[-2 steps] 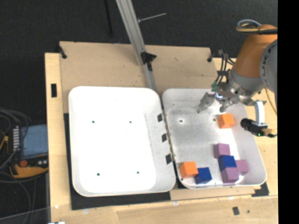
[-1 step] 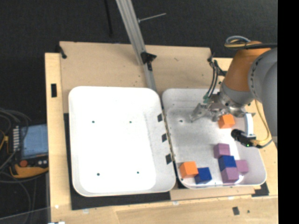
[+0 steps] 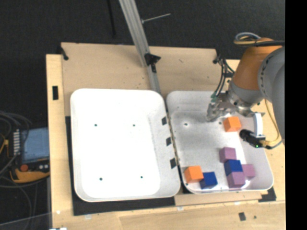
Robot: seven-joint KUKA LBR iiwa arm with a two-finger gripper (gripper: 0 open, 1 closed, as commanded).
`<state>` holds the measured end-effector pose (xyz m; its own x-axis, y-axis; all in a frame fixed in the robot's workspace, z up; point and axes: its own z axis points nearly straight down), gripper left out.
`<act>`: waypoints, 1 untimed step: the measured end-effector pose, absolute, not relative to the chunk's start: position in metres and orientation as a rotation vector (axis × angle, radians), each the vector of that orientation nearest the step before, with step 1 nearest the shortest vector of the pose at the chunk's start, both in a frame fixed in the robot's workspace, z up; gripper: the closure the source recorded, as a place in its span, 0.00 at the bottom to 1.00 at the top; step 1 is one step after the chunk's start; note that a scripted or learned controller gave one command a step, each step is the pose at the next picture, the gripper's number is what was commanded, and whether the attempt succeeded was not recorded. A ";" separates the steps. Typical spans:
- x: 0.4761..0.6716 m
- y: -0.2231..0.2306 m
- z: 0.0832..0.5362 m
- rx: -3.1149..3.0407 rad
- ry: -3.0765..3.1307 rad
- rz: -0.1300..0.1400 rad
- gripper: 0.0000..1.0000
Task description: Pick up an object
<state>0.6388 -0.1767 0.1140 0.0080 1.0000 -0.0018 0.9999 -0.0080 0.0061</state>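
My gripper (image 3: pixel 214 112) hangs over the upper right part of the right bin (image 3: pixel 192 138), below the grey arm with its orange band. An orange block (image 3: pixel 232 124) lies just right of and below the gripper, apart from it. Near the bin's front edge sit another orange block (image 3: pixel 194 173) and a blue block (image 3: pixel 208 179). To the right, purple blocks (image 3: pixel 227 154) (image 3: pixel 236 178) (image 3: pixel 248 170) cluster around a second blue block (image 3: pixel 233 166). Nothing shows between the fingers.
The left bin (image 3: pixel 117 143) lies beside the right one, with small black clips along the shared edge. A slanted metal rail (image 3: pixel 136 32) rises behind the bins. Cables and a black connector (image 3: pixel 249 137) hang at the arm's right.
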 end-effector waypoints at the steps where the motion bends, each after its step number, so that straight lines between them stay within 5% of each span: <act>1: 0.648 -0.184 0.167 2.222 2.212 0.005 1.00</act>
